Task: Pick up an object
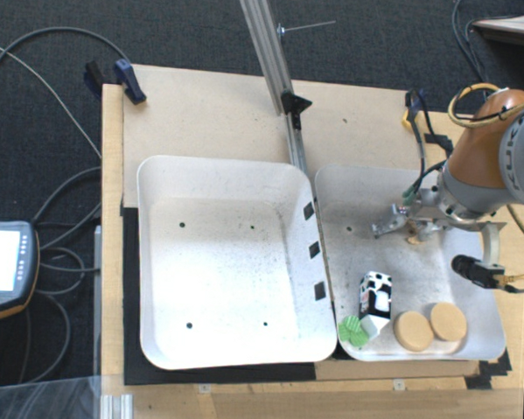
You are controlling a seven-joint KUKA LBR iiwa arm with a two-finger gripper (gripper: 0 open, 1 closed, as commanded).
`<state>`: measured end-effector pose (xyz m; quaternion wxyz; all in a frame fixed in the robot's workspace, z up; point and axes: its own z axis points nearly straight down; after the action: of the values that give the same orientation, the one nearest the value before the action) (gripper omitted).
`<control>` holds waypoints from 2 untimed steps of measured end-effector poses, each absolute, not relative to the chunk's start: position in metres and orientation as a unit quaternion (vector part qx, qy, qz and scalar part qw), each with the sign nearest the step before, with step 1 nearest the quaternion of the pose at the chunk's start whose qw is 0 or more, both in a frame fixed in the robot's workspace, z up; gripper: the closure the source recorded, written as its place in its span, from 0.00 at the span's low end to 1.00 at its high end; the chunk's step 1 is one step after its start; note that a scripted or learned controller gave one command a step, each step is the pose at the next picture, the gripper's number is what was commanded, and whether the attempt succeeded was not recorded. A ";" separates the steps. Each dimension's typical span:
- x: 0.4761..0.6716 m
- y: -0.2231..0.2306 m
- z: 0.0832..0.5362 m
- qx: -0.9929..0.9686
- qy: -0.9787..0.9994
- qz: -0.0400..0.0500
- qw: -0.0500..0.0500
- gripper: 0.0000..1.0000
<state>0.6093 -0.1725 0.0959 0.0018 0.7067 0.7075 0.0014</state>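
The right bin (350,196) holds a black-and-white patterned box (376,297) near its front, with a small green object (354,332) against its lower left. Two tan round discs (412,331) (449,321) lie side by side at the bin's front right. My gripper (400,224) hangs low over the upper middle of this bin, well behind the box and discs, reaching in from the grey arm with its orange band (489,137) on the right. Nothing can be seen held in it.
The left bin (159,177) sits beside the right one. A slanted aluminium pole (268,51) runs down to the gap between the bins. A blue clamp (129,79) grips the bench's back-left corner. A handheld screen (0,268) and cables lie off the bench to the left.
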 end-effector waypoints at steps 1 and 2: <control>0.612 -0.173 0.110 0.706 0.708 0.004 0.005 1.00; 0.610 -0.178 0.156 0.707 0.707 0.002 0.003 1.00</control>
<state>0.6098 -0.1781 0.1562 0.0027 0.7072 0.7070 0.0015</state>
